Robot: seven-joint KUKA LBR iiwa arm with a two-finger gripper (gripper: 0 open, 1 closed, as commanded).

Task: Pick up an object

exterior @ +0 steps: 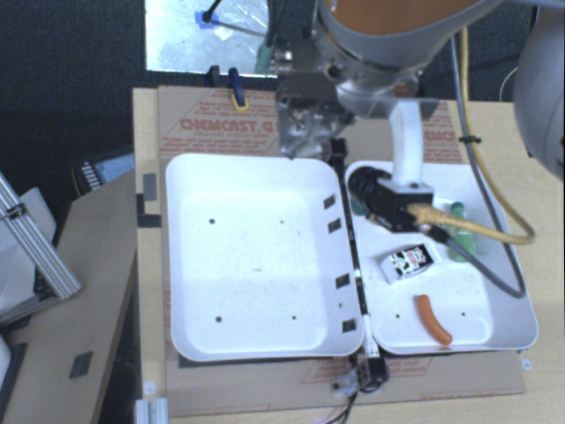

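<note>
1. We're hanging the gripper (309,138) above the bins' far rim, probably lining up a try; clenched or released, we can't tell.
2. We're eyeing the right bin (505,327): an orange sausage-shaped piece (433,319), a black-and-white printed box (409,261) and a green item (461,238) are lying loose and apart, leaving grabbing room.

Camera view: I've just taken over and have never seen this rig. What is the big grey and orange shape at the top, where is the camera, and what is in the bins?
This is one fixed camera above the bench, looking down at a slant. The big grey and orange shape is the robot arm, reaching in from the view's right. Its gripper hangs over the far edge of the bins, near the gap between them. From here I cannot tell whether it holds anything.

Two shallow white bins sit side by side: the left bin and the right bin. The right bin has an orange stick-shaped piece near the front, a small white packet with black print mid-bin, and a green item partly hidden by the robot's cable.
</note>
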